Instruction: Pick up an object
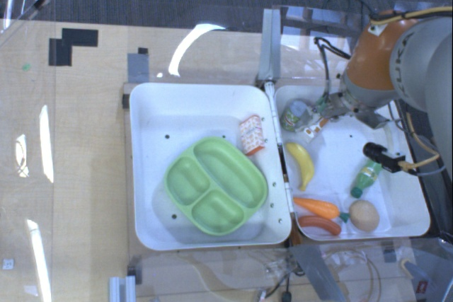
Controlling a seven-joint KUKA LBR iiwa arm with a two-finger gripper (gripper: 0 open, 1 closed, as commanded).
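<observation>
Camera view | claw (pixel 320 117) low in right bin (pixel 410 180) far corner, beside small can (pixel 294 114); grip state cannot be told | can judged light, stiff, slick-sided: take across its round wall | banana (pixel 302 163), carrot (pixel 317 207), sausage (pixel 320 225), egg (pixel 364 215), green bottle (pixel 365 179) lie nearer | left bin (pixel 141 152) holds green tray (pixel 216 184), snack packet (pixel 251 134)

I see two white bins (pixel 141 173), a pale green divided plate (pixel 216 185), a red-and-white packet (pixel 251 135), a yellow banana (pixel 302 163), an orange carrot (pixel 317 207), a reddish sausage (pixel 320 225), a green bottle (pixel 366 177), and a tan egg (pixel 364 215).
</observation>
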